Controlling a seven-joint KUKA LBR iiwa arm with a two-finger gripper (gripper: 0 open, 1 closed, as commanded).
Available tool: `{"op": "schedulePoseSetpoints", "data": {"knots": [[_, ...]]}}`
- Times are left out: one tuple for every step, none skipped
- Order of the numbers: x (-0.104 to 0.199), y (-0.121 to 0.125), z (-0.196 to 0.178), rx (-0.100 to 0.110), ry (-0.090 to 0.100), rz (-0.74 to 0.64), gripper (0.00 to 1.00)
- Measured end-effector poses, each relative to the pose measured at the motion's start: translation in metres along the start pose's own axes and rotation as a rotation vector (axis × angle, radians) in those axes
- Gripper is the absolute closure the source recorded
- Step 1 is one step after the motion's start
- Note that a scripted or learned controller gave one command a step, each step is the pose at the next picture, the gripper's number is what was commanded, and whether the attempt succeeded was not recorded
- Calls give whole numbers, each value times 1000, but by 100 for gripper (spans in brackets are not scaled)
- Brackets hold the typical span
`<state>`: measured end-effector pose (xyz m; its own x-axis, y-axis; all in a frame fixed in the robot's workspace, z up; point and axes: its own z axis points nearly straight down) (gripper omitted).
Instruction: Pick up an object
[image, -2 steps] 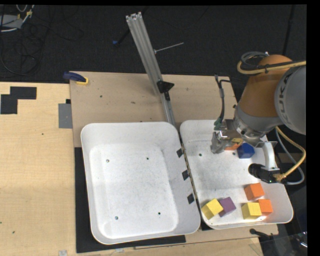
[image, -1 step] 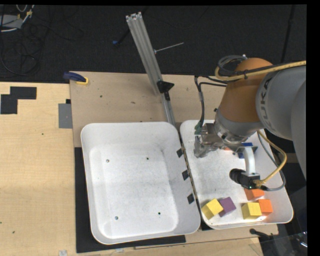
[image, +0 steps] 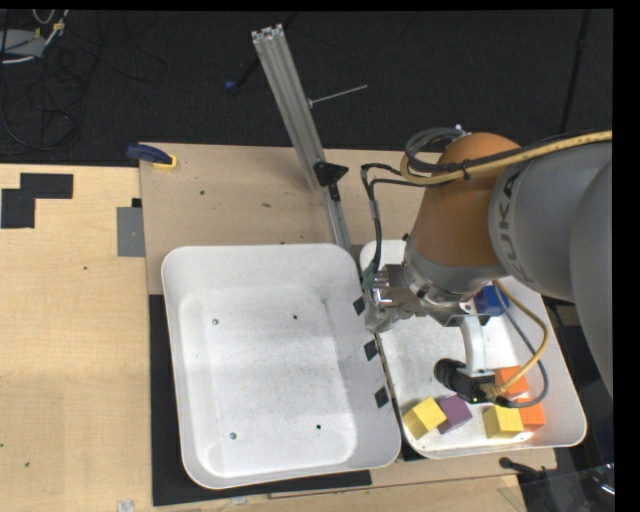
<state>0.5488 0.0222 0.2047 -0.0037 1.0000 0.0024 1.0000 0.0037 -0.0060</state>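
My arm's orange band and grey wrist hang over the right bin (image: 560, 425) and cover most of its far half. The gripper (image: 398, 308) points down at the bin's left side, near the wall shared with the other bin. At the bin's near end lie a yellow block (image: 423, 416), a purple block (image: 456, 410), a second yellow block (image: 503, 421) and two orange blocks (image: 531, 414), all apart from the gripper. A blue object (image: 490, 300) peeks out beside the wrist. Nothing shows between the fingers.
The left bin (image: 200, 290) stands beside the right one, with small black clips (image: 372, 349) along their shared rims. A slanted aluminium post (image: 298, 120) rises behind the bins. A blue and yellow clamp (image: 152, 155) sits at the bench's far left corner.
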Motion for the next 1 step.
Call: {"op": "schedulePoseSetpoints", "data": {"knots": [[46,-20,0,0,0,0,100]]}}
